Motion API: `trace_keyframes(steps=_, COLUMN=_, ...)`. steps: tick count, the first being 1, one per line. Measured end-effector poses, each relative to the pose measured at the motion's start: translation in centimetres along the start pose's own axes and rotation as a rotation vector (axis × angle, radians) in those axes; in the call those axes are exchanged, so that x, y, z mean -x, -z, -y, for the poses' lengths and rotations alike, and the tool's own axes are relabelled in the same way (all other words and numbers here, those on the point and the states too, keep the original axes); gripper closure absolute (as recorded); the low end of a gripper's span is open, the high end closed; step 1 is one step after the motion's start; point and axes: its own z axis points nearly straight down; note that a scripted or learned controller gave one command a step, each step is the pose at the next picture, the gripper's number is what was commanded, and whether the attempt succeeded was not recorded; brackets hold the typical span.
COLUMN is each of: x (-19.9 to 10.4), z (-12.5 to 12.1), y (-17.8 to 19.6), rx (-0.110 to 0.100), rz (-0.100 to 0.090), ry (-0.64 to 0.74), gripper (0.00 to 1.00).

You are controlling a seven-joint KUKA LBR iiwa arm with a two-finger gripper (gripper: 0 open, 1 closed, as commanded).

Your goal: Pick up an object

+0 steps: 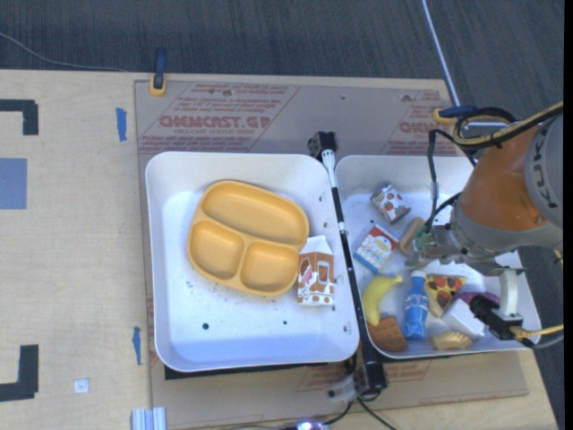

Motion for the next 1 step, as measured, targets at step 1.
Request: trace_keyframes(steps=1, x=-0.01, z=0.02, y=-0.01, rx=-0.001, rz=0.0, ry=0.001, gripper=0.0)
